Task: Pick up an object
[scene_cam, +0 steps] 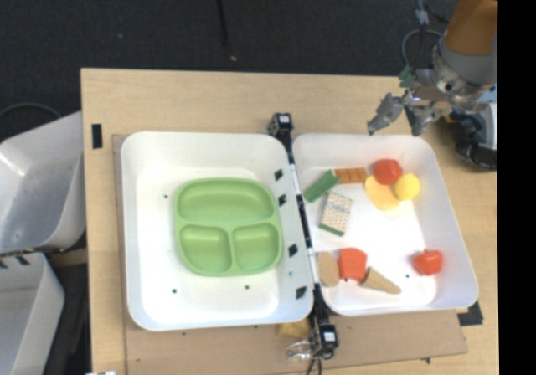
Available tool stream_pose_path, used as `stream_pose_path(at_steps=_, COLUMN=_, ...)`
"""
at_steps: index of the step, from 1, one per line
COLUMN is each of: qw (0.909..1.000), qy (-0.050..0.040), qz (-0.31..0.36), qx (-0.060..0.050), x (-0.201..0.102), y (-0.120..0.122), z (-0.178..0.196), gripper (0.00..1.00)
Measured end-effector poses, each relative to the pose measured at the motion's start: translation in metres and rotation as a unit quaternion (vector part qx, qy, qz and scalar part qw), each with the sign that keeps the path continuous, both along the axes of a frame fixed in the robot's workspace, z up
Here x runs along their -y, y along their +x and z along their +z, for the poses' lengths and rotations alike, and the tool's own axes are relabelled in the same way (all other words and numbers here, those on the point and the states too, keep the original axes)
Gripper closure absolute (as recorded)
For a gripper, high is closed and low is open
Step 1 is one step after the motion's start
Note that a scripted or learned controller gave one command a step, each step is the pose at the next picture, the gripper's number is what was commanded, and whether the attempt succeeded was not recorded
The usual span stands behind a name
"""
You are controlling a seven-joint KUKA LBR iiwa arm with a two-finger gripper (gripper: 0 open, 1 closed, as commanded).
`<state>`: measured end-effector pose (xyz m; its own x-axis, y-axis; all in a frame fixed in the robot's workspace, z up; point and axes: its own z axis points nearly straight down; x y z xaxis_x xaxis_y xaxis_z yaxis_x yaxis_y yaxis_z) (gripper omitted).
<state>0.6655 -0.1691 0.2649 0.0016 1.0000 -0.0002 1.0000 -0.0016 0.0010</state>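
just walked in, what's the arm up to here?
The gripper hangs above the far rim of the right bin with its fingers spread and nothing between them. The toy food lies untouched in that bin: a red tomato, yellow pieces, an ice cream cone and others. The left bin holds a green divided plate. No pick has been made yet.

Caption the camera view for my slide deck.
Gripper above right white bin of toy food; green divided plate in left white bin.
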Motion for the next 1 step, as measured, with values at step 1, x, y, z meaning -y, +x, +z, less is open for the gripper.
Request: stream_pose_path(at_steps=1, qw=1.0000, qy=0.0022, qz=0.000, qx=-0.009, x=-0.0284, y=-0.1001, z=-0.1374, gripper=0.00)
